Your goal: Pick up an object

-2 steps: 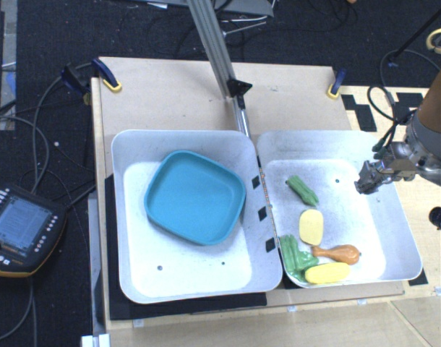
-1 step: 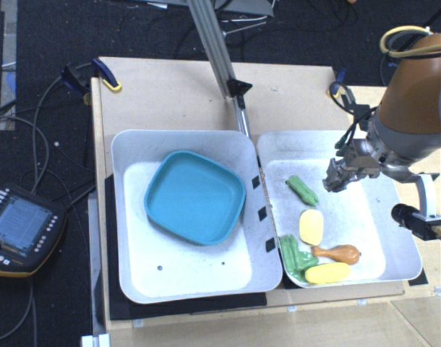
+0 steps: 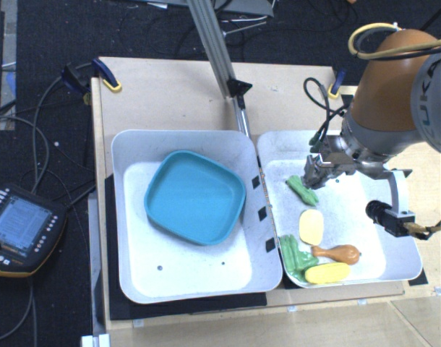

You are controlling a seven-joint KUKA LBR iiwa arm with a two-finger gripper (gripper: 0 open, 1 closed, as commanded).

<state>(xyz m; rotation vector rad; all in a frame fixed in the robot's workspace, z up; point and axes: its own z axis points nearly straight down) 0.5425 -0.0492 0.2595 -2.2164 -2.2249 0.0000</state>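
Camera view: gripper (image 3: 311,173) over right bin (image 3: 394,223), touching green pod (image 3: 302,190); finger state cannot be told.

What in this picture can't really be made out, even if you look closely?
- Gripper, camera view: the arm's own wrist covers its fingers, so open or shut cannot be told.
- Green object in the right bin: its upper end lies under the gripper; contact cannot be told.
- Second green object: too small and partly behind the yellow piece to identify.
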